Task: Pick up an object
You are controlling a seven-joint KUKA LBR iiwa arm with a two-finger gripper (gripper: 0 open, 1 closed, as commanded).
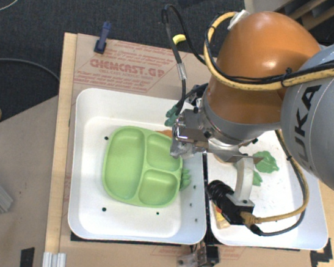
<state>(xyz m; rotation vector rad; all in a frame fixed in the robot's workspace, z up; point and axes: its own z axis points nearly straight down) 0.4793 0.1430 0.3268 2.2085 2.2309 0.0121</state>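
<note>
While the arm (266, 82) hangs over the seam between the two bins, its bulk hides the gripper, so open or closed: cannot tell. Green divided plate (141, 166) lies flat in the left bin (85, 167), nearer that bin's right wall, three compartments up. Small green pieces (266, 162) sit in the right bin (300, 235) near its far edge, partly covered by the wrist. Both bins rest on a brown board (133, 63).
</note>
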